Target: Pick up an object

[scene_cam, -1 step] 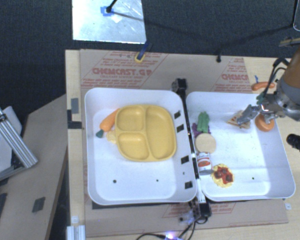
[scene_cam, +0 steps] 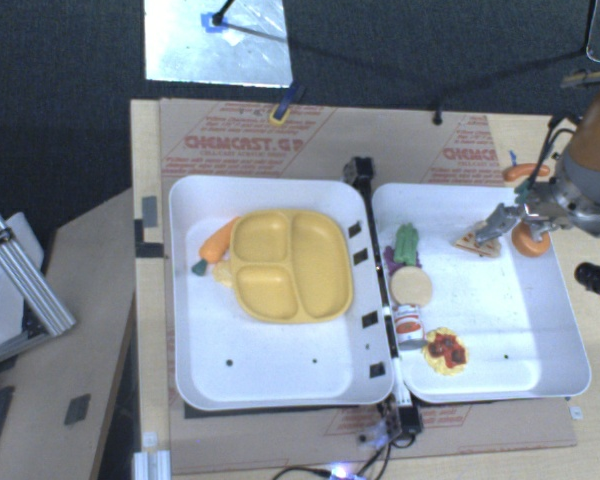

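Yellow tray (scene_cam: 280,266): fills the left bin (scene_cam: 195,368); carrot (scene_cam: 217,240) at its left rim.
Right bin (scene_cam: 540,358): cucumber (scene_cam: 407,243), bun (scene_cam: 411,287), can (scene_cam: 408,324), pizza (scene_cam: 446,351) along left side; toast (scene_cam: 479,241) far.
Gripper (scene_cam: 497,224): over the toast, fingers' spread unclear.

Toy food scattered over my two white bins.

In the left bin, mid-frame, a yellow divided plate (scene_cam: 285,265) lies flat, an orange carrot (scene_cam: 218,239) touching its upper-left rim. In the right bin, a green vegetable (scene_cam: 407,243) sits above a round beige bun (scene_cam: 411,287), then a small red-labelled can (scene_cam: 408,324) and a yellow-and-red piece (scene_cam: 445,351) lower down; a tan wedge (scene_cam: 477,242) lies toward the upper right.
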Available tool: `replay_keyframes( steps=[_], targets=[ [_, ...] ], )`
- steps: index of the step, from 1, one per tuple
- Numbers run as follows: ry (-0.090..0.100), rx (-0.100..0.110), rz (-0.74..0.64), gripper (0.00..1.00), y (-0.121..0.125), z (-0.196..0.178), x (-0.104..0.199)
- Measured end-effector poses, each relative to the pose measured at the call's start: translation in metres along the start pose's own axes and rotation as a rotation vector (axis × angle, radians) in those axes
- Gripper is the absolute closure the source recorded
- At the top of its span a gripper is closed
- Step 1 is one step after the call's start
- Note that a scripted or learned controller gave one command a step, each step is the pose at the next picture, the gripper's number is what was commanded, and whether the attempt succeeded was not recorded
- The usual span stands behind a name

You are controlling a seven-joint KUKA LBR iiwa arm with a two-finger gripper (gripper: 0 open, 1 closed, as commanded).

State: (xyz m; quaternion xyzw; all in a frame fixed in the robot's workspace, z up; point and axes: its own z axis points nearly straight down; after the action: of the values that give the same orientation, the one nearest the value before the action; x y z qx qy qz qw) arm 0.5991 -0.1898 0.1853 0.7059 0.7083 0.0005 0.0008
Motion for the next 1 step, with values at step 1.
replay_keyframes(
  steps=[1],
  targets=[
    [0.001, 0.005, 0.002, 0.00, -0.0036, 0.0603, -0.0058]
  ],
)
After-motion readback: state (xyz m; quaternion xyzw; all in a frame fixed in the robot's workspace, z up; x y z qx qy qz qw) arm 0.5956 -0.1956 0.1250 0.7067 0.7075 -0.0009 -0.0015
